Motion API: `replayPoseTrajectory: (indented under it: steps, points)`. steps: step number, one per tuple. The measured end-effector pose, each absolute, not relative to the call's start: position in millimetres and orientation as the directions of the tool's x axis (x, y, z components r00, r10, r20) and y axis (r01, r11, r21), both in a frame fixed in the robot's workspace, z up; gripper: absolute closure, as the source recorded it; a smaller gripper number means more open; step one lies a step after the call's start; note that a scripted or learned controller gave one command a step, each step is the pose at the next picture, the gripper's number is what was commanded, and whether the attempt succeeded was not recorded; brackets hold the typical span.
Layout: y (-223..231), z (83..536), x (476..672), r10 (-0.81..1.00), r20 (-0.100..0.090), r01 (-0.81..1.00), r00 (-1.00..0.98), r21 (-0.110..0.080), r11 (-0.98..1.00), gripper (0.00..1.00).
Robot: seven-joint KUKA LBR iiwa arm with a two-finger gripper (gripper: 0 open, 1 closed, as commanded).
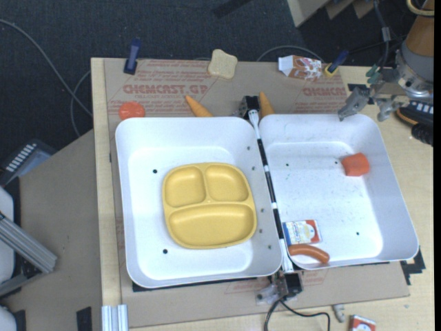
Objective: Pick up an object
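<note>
Orange block: lay at 3 o'clock in right bin.
My gripper: hovered at 1 o'clock, fingers apart, holding nothing.

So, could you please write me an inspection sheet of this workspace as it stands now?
Surface: bench with cardboard sheet bearing left bin and right bin.
Job's things: yellow divided plate in left bin; orange block, small carton and hot dog toy in right bin.
Clutter: bread slice toy, carrot toy, orange disc, milk carton, blue clip, all behind the bins.
Grippers: gripper over the right bin's far right corner, nothing seen between its fingers.
Cables: white cable on the floor, left.
Surroundings: dark carpet.
</note>
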State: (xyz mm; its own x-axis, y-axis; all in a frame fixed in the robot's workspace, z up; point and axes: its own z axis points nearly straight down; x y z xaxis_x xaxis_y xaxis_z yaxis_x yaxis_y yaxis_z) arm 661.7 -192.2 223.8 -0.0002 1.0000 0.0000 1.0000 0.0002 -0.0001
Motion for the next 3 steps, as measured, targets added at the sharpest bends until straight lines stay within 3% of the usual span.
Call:
replayPoseTrajectory:
  steps: [1, 2, 3]
  points:
    - [-223.2, 123.7, 646.2, 1.000, 0.001, 1.000, 0.000, -0.003, 0.000, 0.00]
    - [-218.4, 93.2, 628.5, 1.000, 0.008, 1.000, -0.005, 0.000, 0.005, 0.00]
    - [-204.8, 84.6, 605.9, 1.000, 0.001, 1.000, 0.000, -0.002, 0.000, 0.00]
